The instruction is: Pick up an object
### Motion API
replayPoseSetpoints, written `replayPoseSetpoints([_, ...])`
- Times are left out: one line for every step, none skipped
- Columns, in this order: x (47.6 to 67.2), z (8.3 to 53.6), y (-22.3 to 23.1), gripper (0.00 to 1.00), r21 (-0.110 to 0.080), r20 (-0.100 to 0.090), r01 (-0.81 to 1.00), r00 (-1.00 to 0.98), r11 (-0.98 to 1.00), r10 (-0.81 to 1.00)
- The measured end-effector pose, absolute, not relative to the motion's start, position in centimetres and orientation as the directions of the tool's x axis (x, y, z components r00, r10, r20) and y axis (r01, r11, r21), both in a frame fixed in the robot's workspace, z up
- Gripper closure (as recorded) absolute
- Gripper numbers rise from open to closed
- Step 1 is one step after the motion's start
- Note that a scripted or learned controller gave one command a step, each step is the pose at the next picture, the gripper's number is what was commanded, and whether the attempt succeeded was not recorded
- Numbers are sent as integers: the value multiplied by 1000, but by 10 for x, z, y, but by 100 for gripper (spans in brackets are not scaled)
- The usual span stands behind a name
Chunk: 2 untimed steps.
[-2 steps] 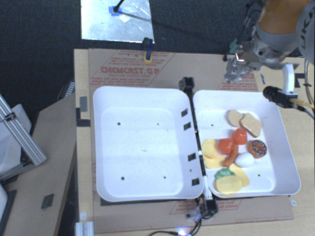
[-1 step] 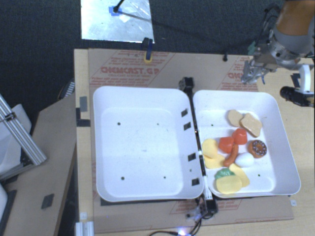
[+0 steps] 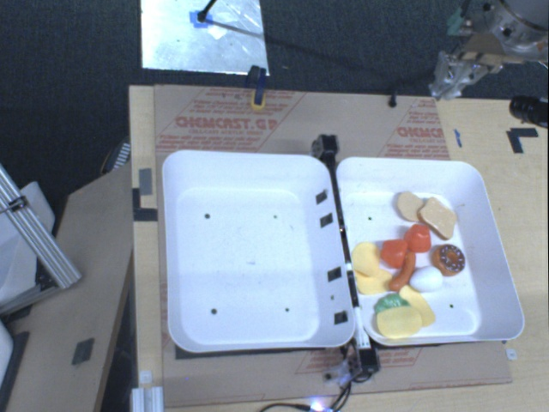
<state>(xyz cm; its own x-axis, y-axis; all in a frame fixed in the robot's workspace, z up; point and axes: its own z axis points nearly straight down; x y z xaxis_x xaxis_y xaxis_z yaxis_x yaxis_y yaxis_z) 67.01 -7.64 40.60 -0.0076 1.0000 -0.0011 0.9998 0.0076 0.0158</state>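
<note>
— Camera view, what've we got for picking?

— Toy food, all in the right bin (image 3: 480, 187), bunched toward its near-centre. We see two bread slices (image 3: 426, 212) at the far end of the pile, touching. Just nearer: a red tomato (image 3: 418, 238) and an orange piece (image 3: 394, 251), w/ a sausage (image 3: 403, 273) angled below them. Donut (image 3: 449, 259) sits to the right, white egg (image 3: 425, 279) just beside it. Yellow pieces: one (image 3: 367, 260) by the divider, a flat one (image 3: 399, 322) at the near edge w/ a green bit (image 3: 391, 302) touching it.

— Gripper?

— Gripper (image 3: 450, 80) is up at the top right, beyond the bin's far edge, over the bench edge, well apart from the food. Nothing between its fingers as far as we see; whether they're spread or pressed together, we can't tell, too blurry.

— Rest?

— Left bin (image 3: 184, 187) alongside, touching at the clips. Both on a cardboard sheet (image 3: 223, 118). Foil square (image 3: 171, 24) on the dark floor beyond.
</note>
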Motion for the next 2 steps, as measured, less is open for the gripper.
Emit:
replayPoseSetpoints([660,333,-139,100,-2,-2,1000,3,-3,1000])
replayPoseSetpoints([668,301,-204,100,2,-3,1000,3,-3,1000])
